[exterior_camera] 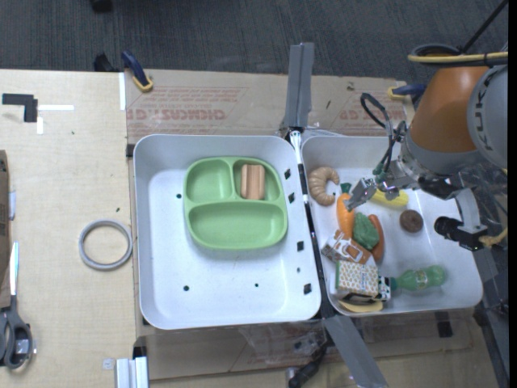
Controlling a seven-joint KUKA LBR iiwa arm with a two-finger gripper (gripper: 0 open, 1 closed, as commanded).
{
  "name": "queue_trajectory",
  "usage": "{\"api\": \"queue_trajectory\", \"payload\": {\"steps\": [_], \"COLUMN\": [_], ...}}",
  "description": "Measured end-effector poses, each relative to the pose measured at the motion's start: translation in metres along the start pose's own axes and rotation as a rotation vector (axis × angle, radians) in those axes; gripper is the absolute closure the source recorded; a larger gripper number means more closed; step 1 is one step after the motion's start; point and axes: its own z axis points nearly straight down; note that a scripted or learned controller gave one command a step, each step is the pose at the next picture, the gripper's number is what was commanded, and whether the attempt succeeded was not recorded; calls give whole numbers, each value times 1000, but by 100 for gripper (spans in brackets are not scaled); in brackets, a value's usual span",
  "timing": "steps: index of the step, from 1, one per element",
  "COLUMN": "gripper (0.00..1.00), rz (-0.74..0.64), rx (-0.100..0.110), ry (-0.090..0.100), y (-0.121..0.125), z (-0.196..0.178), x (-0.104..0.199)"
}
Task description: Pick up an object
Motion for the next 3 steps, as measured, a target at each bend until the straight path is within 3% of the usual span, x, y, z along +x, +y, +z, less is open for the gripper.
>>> {"api": "queue_trajectory", "payload": {"steps": [1,2,3], "gripper": [0,100,100], "rz": [37,42,121], "rx": [-2,-2,-3], "ry": [0,0,-1], "y": [-5,-5,48], "z": [48,38,-53], "x": [9,7,64]}}
